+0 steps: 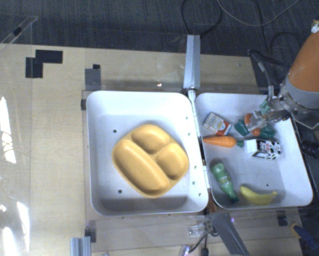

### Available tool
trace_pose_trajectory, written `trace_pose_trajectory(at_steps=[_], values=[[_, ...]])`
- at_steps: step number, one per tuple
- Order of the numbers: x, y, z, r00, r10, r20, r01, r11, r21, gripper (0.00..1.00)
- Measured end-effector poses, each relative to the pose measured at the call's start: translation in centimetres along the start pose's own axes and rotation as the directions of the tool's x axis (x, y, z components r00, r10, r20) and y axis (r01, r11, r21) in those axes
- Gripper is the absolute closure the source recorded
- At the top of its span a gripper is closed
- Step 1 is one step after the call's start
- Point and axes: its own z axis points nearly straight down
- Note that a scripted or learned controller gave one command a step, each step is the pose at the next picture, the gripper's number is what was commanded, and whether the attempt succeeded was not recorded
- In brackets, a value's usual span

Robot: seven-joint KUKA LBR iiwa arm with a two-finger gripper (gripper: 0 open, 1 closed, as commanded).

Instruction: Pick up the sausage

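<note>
Banana [258, 194] sits lower right; your gripper [262, 117], state indiscernible, hovers amid clutter upper right—you risk grabbing the carrot [220, 141] instead.

Landmark: left bin [95, 143], shallow, white, on the pale wooden bench [37, 143].
Yellow tray [151, 158]: inside the left bin, near its middle; three rounded compartments, set at a slant.
Right bin [303, 180]: white, touching the left bin's right wall.
Carrot [220, 141]: orange, lying just right of the left bin's right wall.
Green bottle [223, 179]: right of the left bin, below the carrot.
Banana [258, 194]: yellow, further right, near the green bottle's lower end.
Small carton [215, 122]: white with red, just above the carrot.
Black-and-white box [267, 149]: well right of the left bin, past the carrot's tip.
Metal post [192, 62]: upright strip above the seam between the bins.
Black cables [223, 9]: looped on the dark floor beyond the left bin's far edge.
</note>
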Motion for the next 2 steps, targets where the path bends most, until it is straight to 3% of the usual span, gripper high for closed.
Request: trace_pose_trajectory(at_steps=[2], values=[[0.1, 0.4, -2.2, 1.0, -0.012, 0.005, 0.012, 1.0, -0.01, 1.0]])
